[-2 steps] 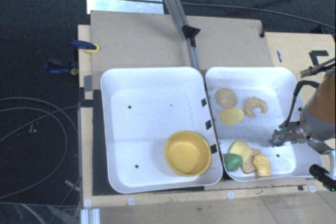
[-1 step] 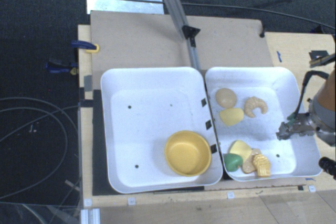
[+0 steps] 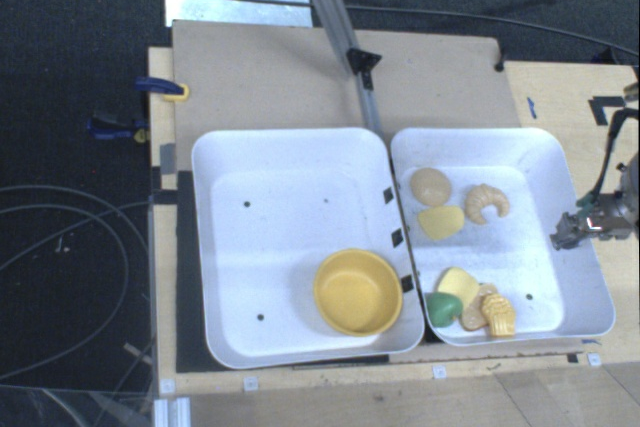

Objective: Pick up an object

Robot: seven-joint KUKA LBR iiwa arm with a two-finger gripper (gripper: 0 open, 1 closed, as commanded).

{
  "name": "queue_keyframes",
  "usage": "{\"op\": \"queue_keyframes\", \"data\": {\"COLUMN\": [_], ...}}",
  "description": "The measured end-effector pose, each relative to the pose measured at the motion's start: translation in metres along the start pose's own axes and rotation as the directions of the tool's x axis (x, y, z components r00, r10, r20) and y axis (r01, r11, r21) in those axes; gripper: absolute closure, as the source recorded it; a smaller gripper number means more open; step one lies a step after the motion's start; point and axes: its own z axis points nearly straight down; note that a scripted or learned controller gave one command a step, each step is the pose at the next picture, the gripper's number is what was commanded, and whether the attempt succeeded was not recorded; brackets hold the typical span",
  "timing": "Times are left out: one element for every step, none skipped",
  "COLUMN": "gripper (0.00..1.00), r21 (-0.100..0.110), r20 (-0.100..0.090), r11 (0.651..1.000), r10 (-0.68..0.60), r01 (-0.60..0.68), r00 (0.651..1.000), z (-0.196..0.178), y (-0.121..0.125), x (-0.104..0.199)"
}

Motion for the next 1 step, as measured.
{"op": "queue_keyframes", "data": {"gripper": [1.00], "r21": [0.003], "r20": [-0.002], "r11": [1.000], "r10": [-0.001], "r01": [0.001], "r00": [1.000], "z": [-0.0338], "y": [0.0021], "x": [-0.0006]}}
